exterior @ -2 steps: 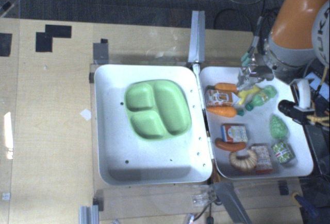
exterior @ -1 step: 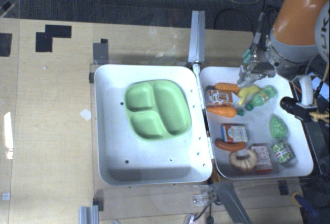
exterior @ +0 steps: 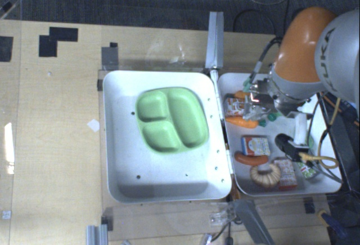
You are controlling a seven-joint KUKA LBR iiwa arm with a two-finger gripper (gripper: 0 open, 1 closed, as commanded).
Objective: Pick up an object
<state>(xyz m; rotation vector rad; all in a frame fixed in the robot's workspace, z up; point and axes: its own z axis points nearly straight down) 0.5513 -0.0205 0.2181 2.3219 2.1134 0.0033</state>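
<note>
The carrot (exterior: 245,123) lies near the left wall of the right bin (exterior: 243,177), just below a small packet (exterior: 234,106), and these two are the likeliest targets, since the gripper (exterior: 257,98) hangs low right beside and partly over them. Nothing can be seen lifted or caught in it, so by my reading the pick is not yet made: the arm is at the reach or descent stage, and closing on a thing and raising it out of the bin are both left to do. Whether the jaws are open or closed I cannot tell; the wrist hides them. Further down the same bin lie a box (exterior: 256,145), a sausage (exterior: 251,158) and a donut (exterior: 265,175), close together and untouched. The left bin (exterior: 121,125) holds a green tray (exterior: 171,119), well apart from the arm. Both bins sit on the pale bench (exterior: 56,125).
</note>
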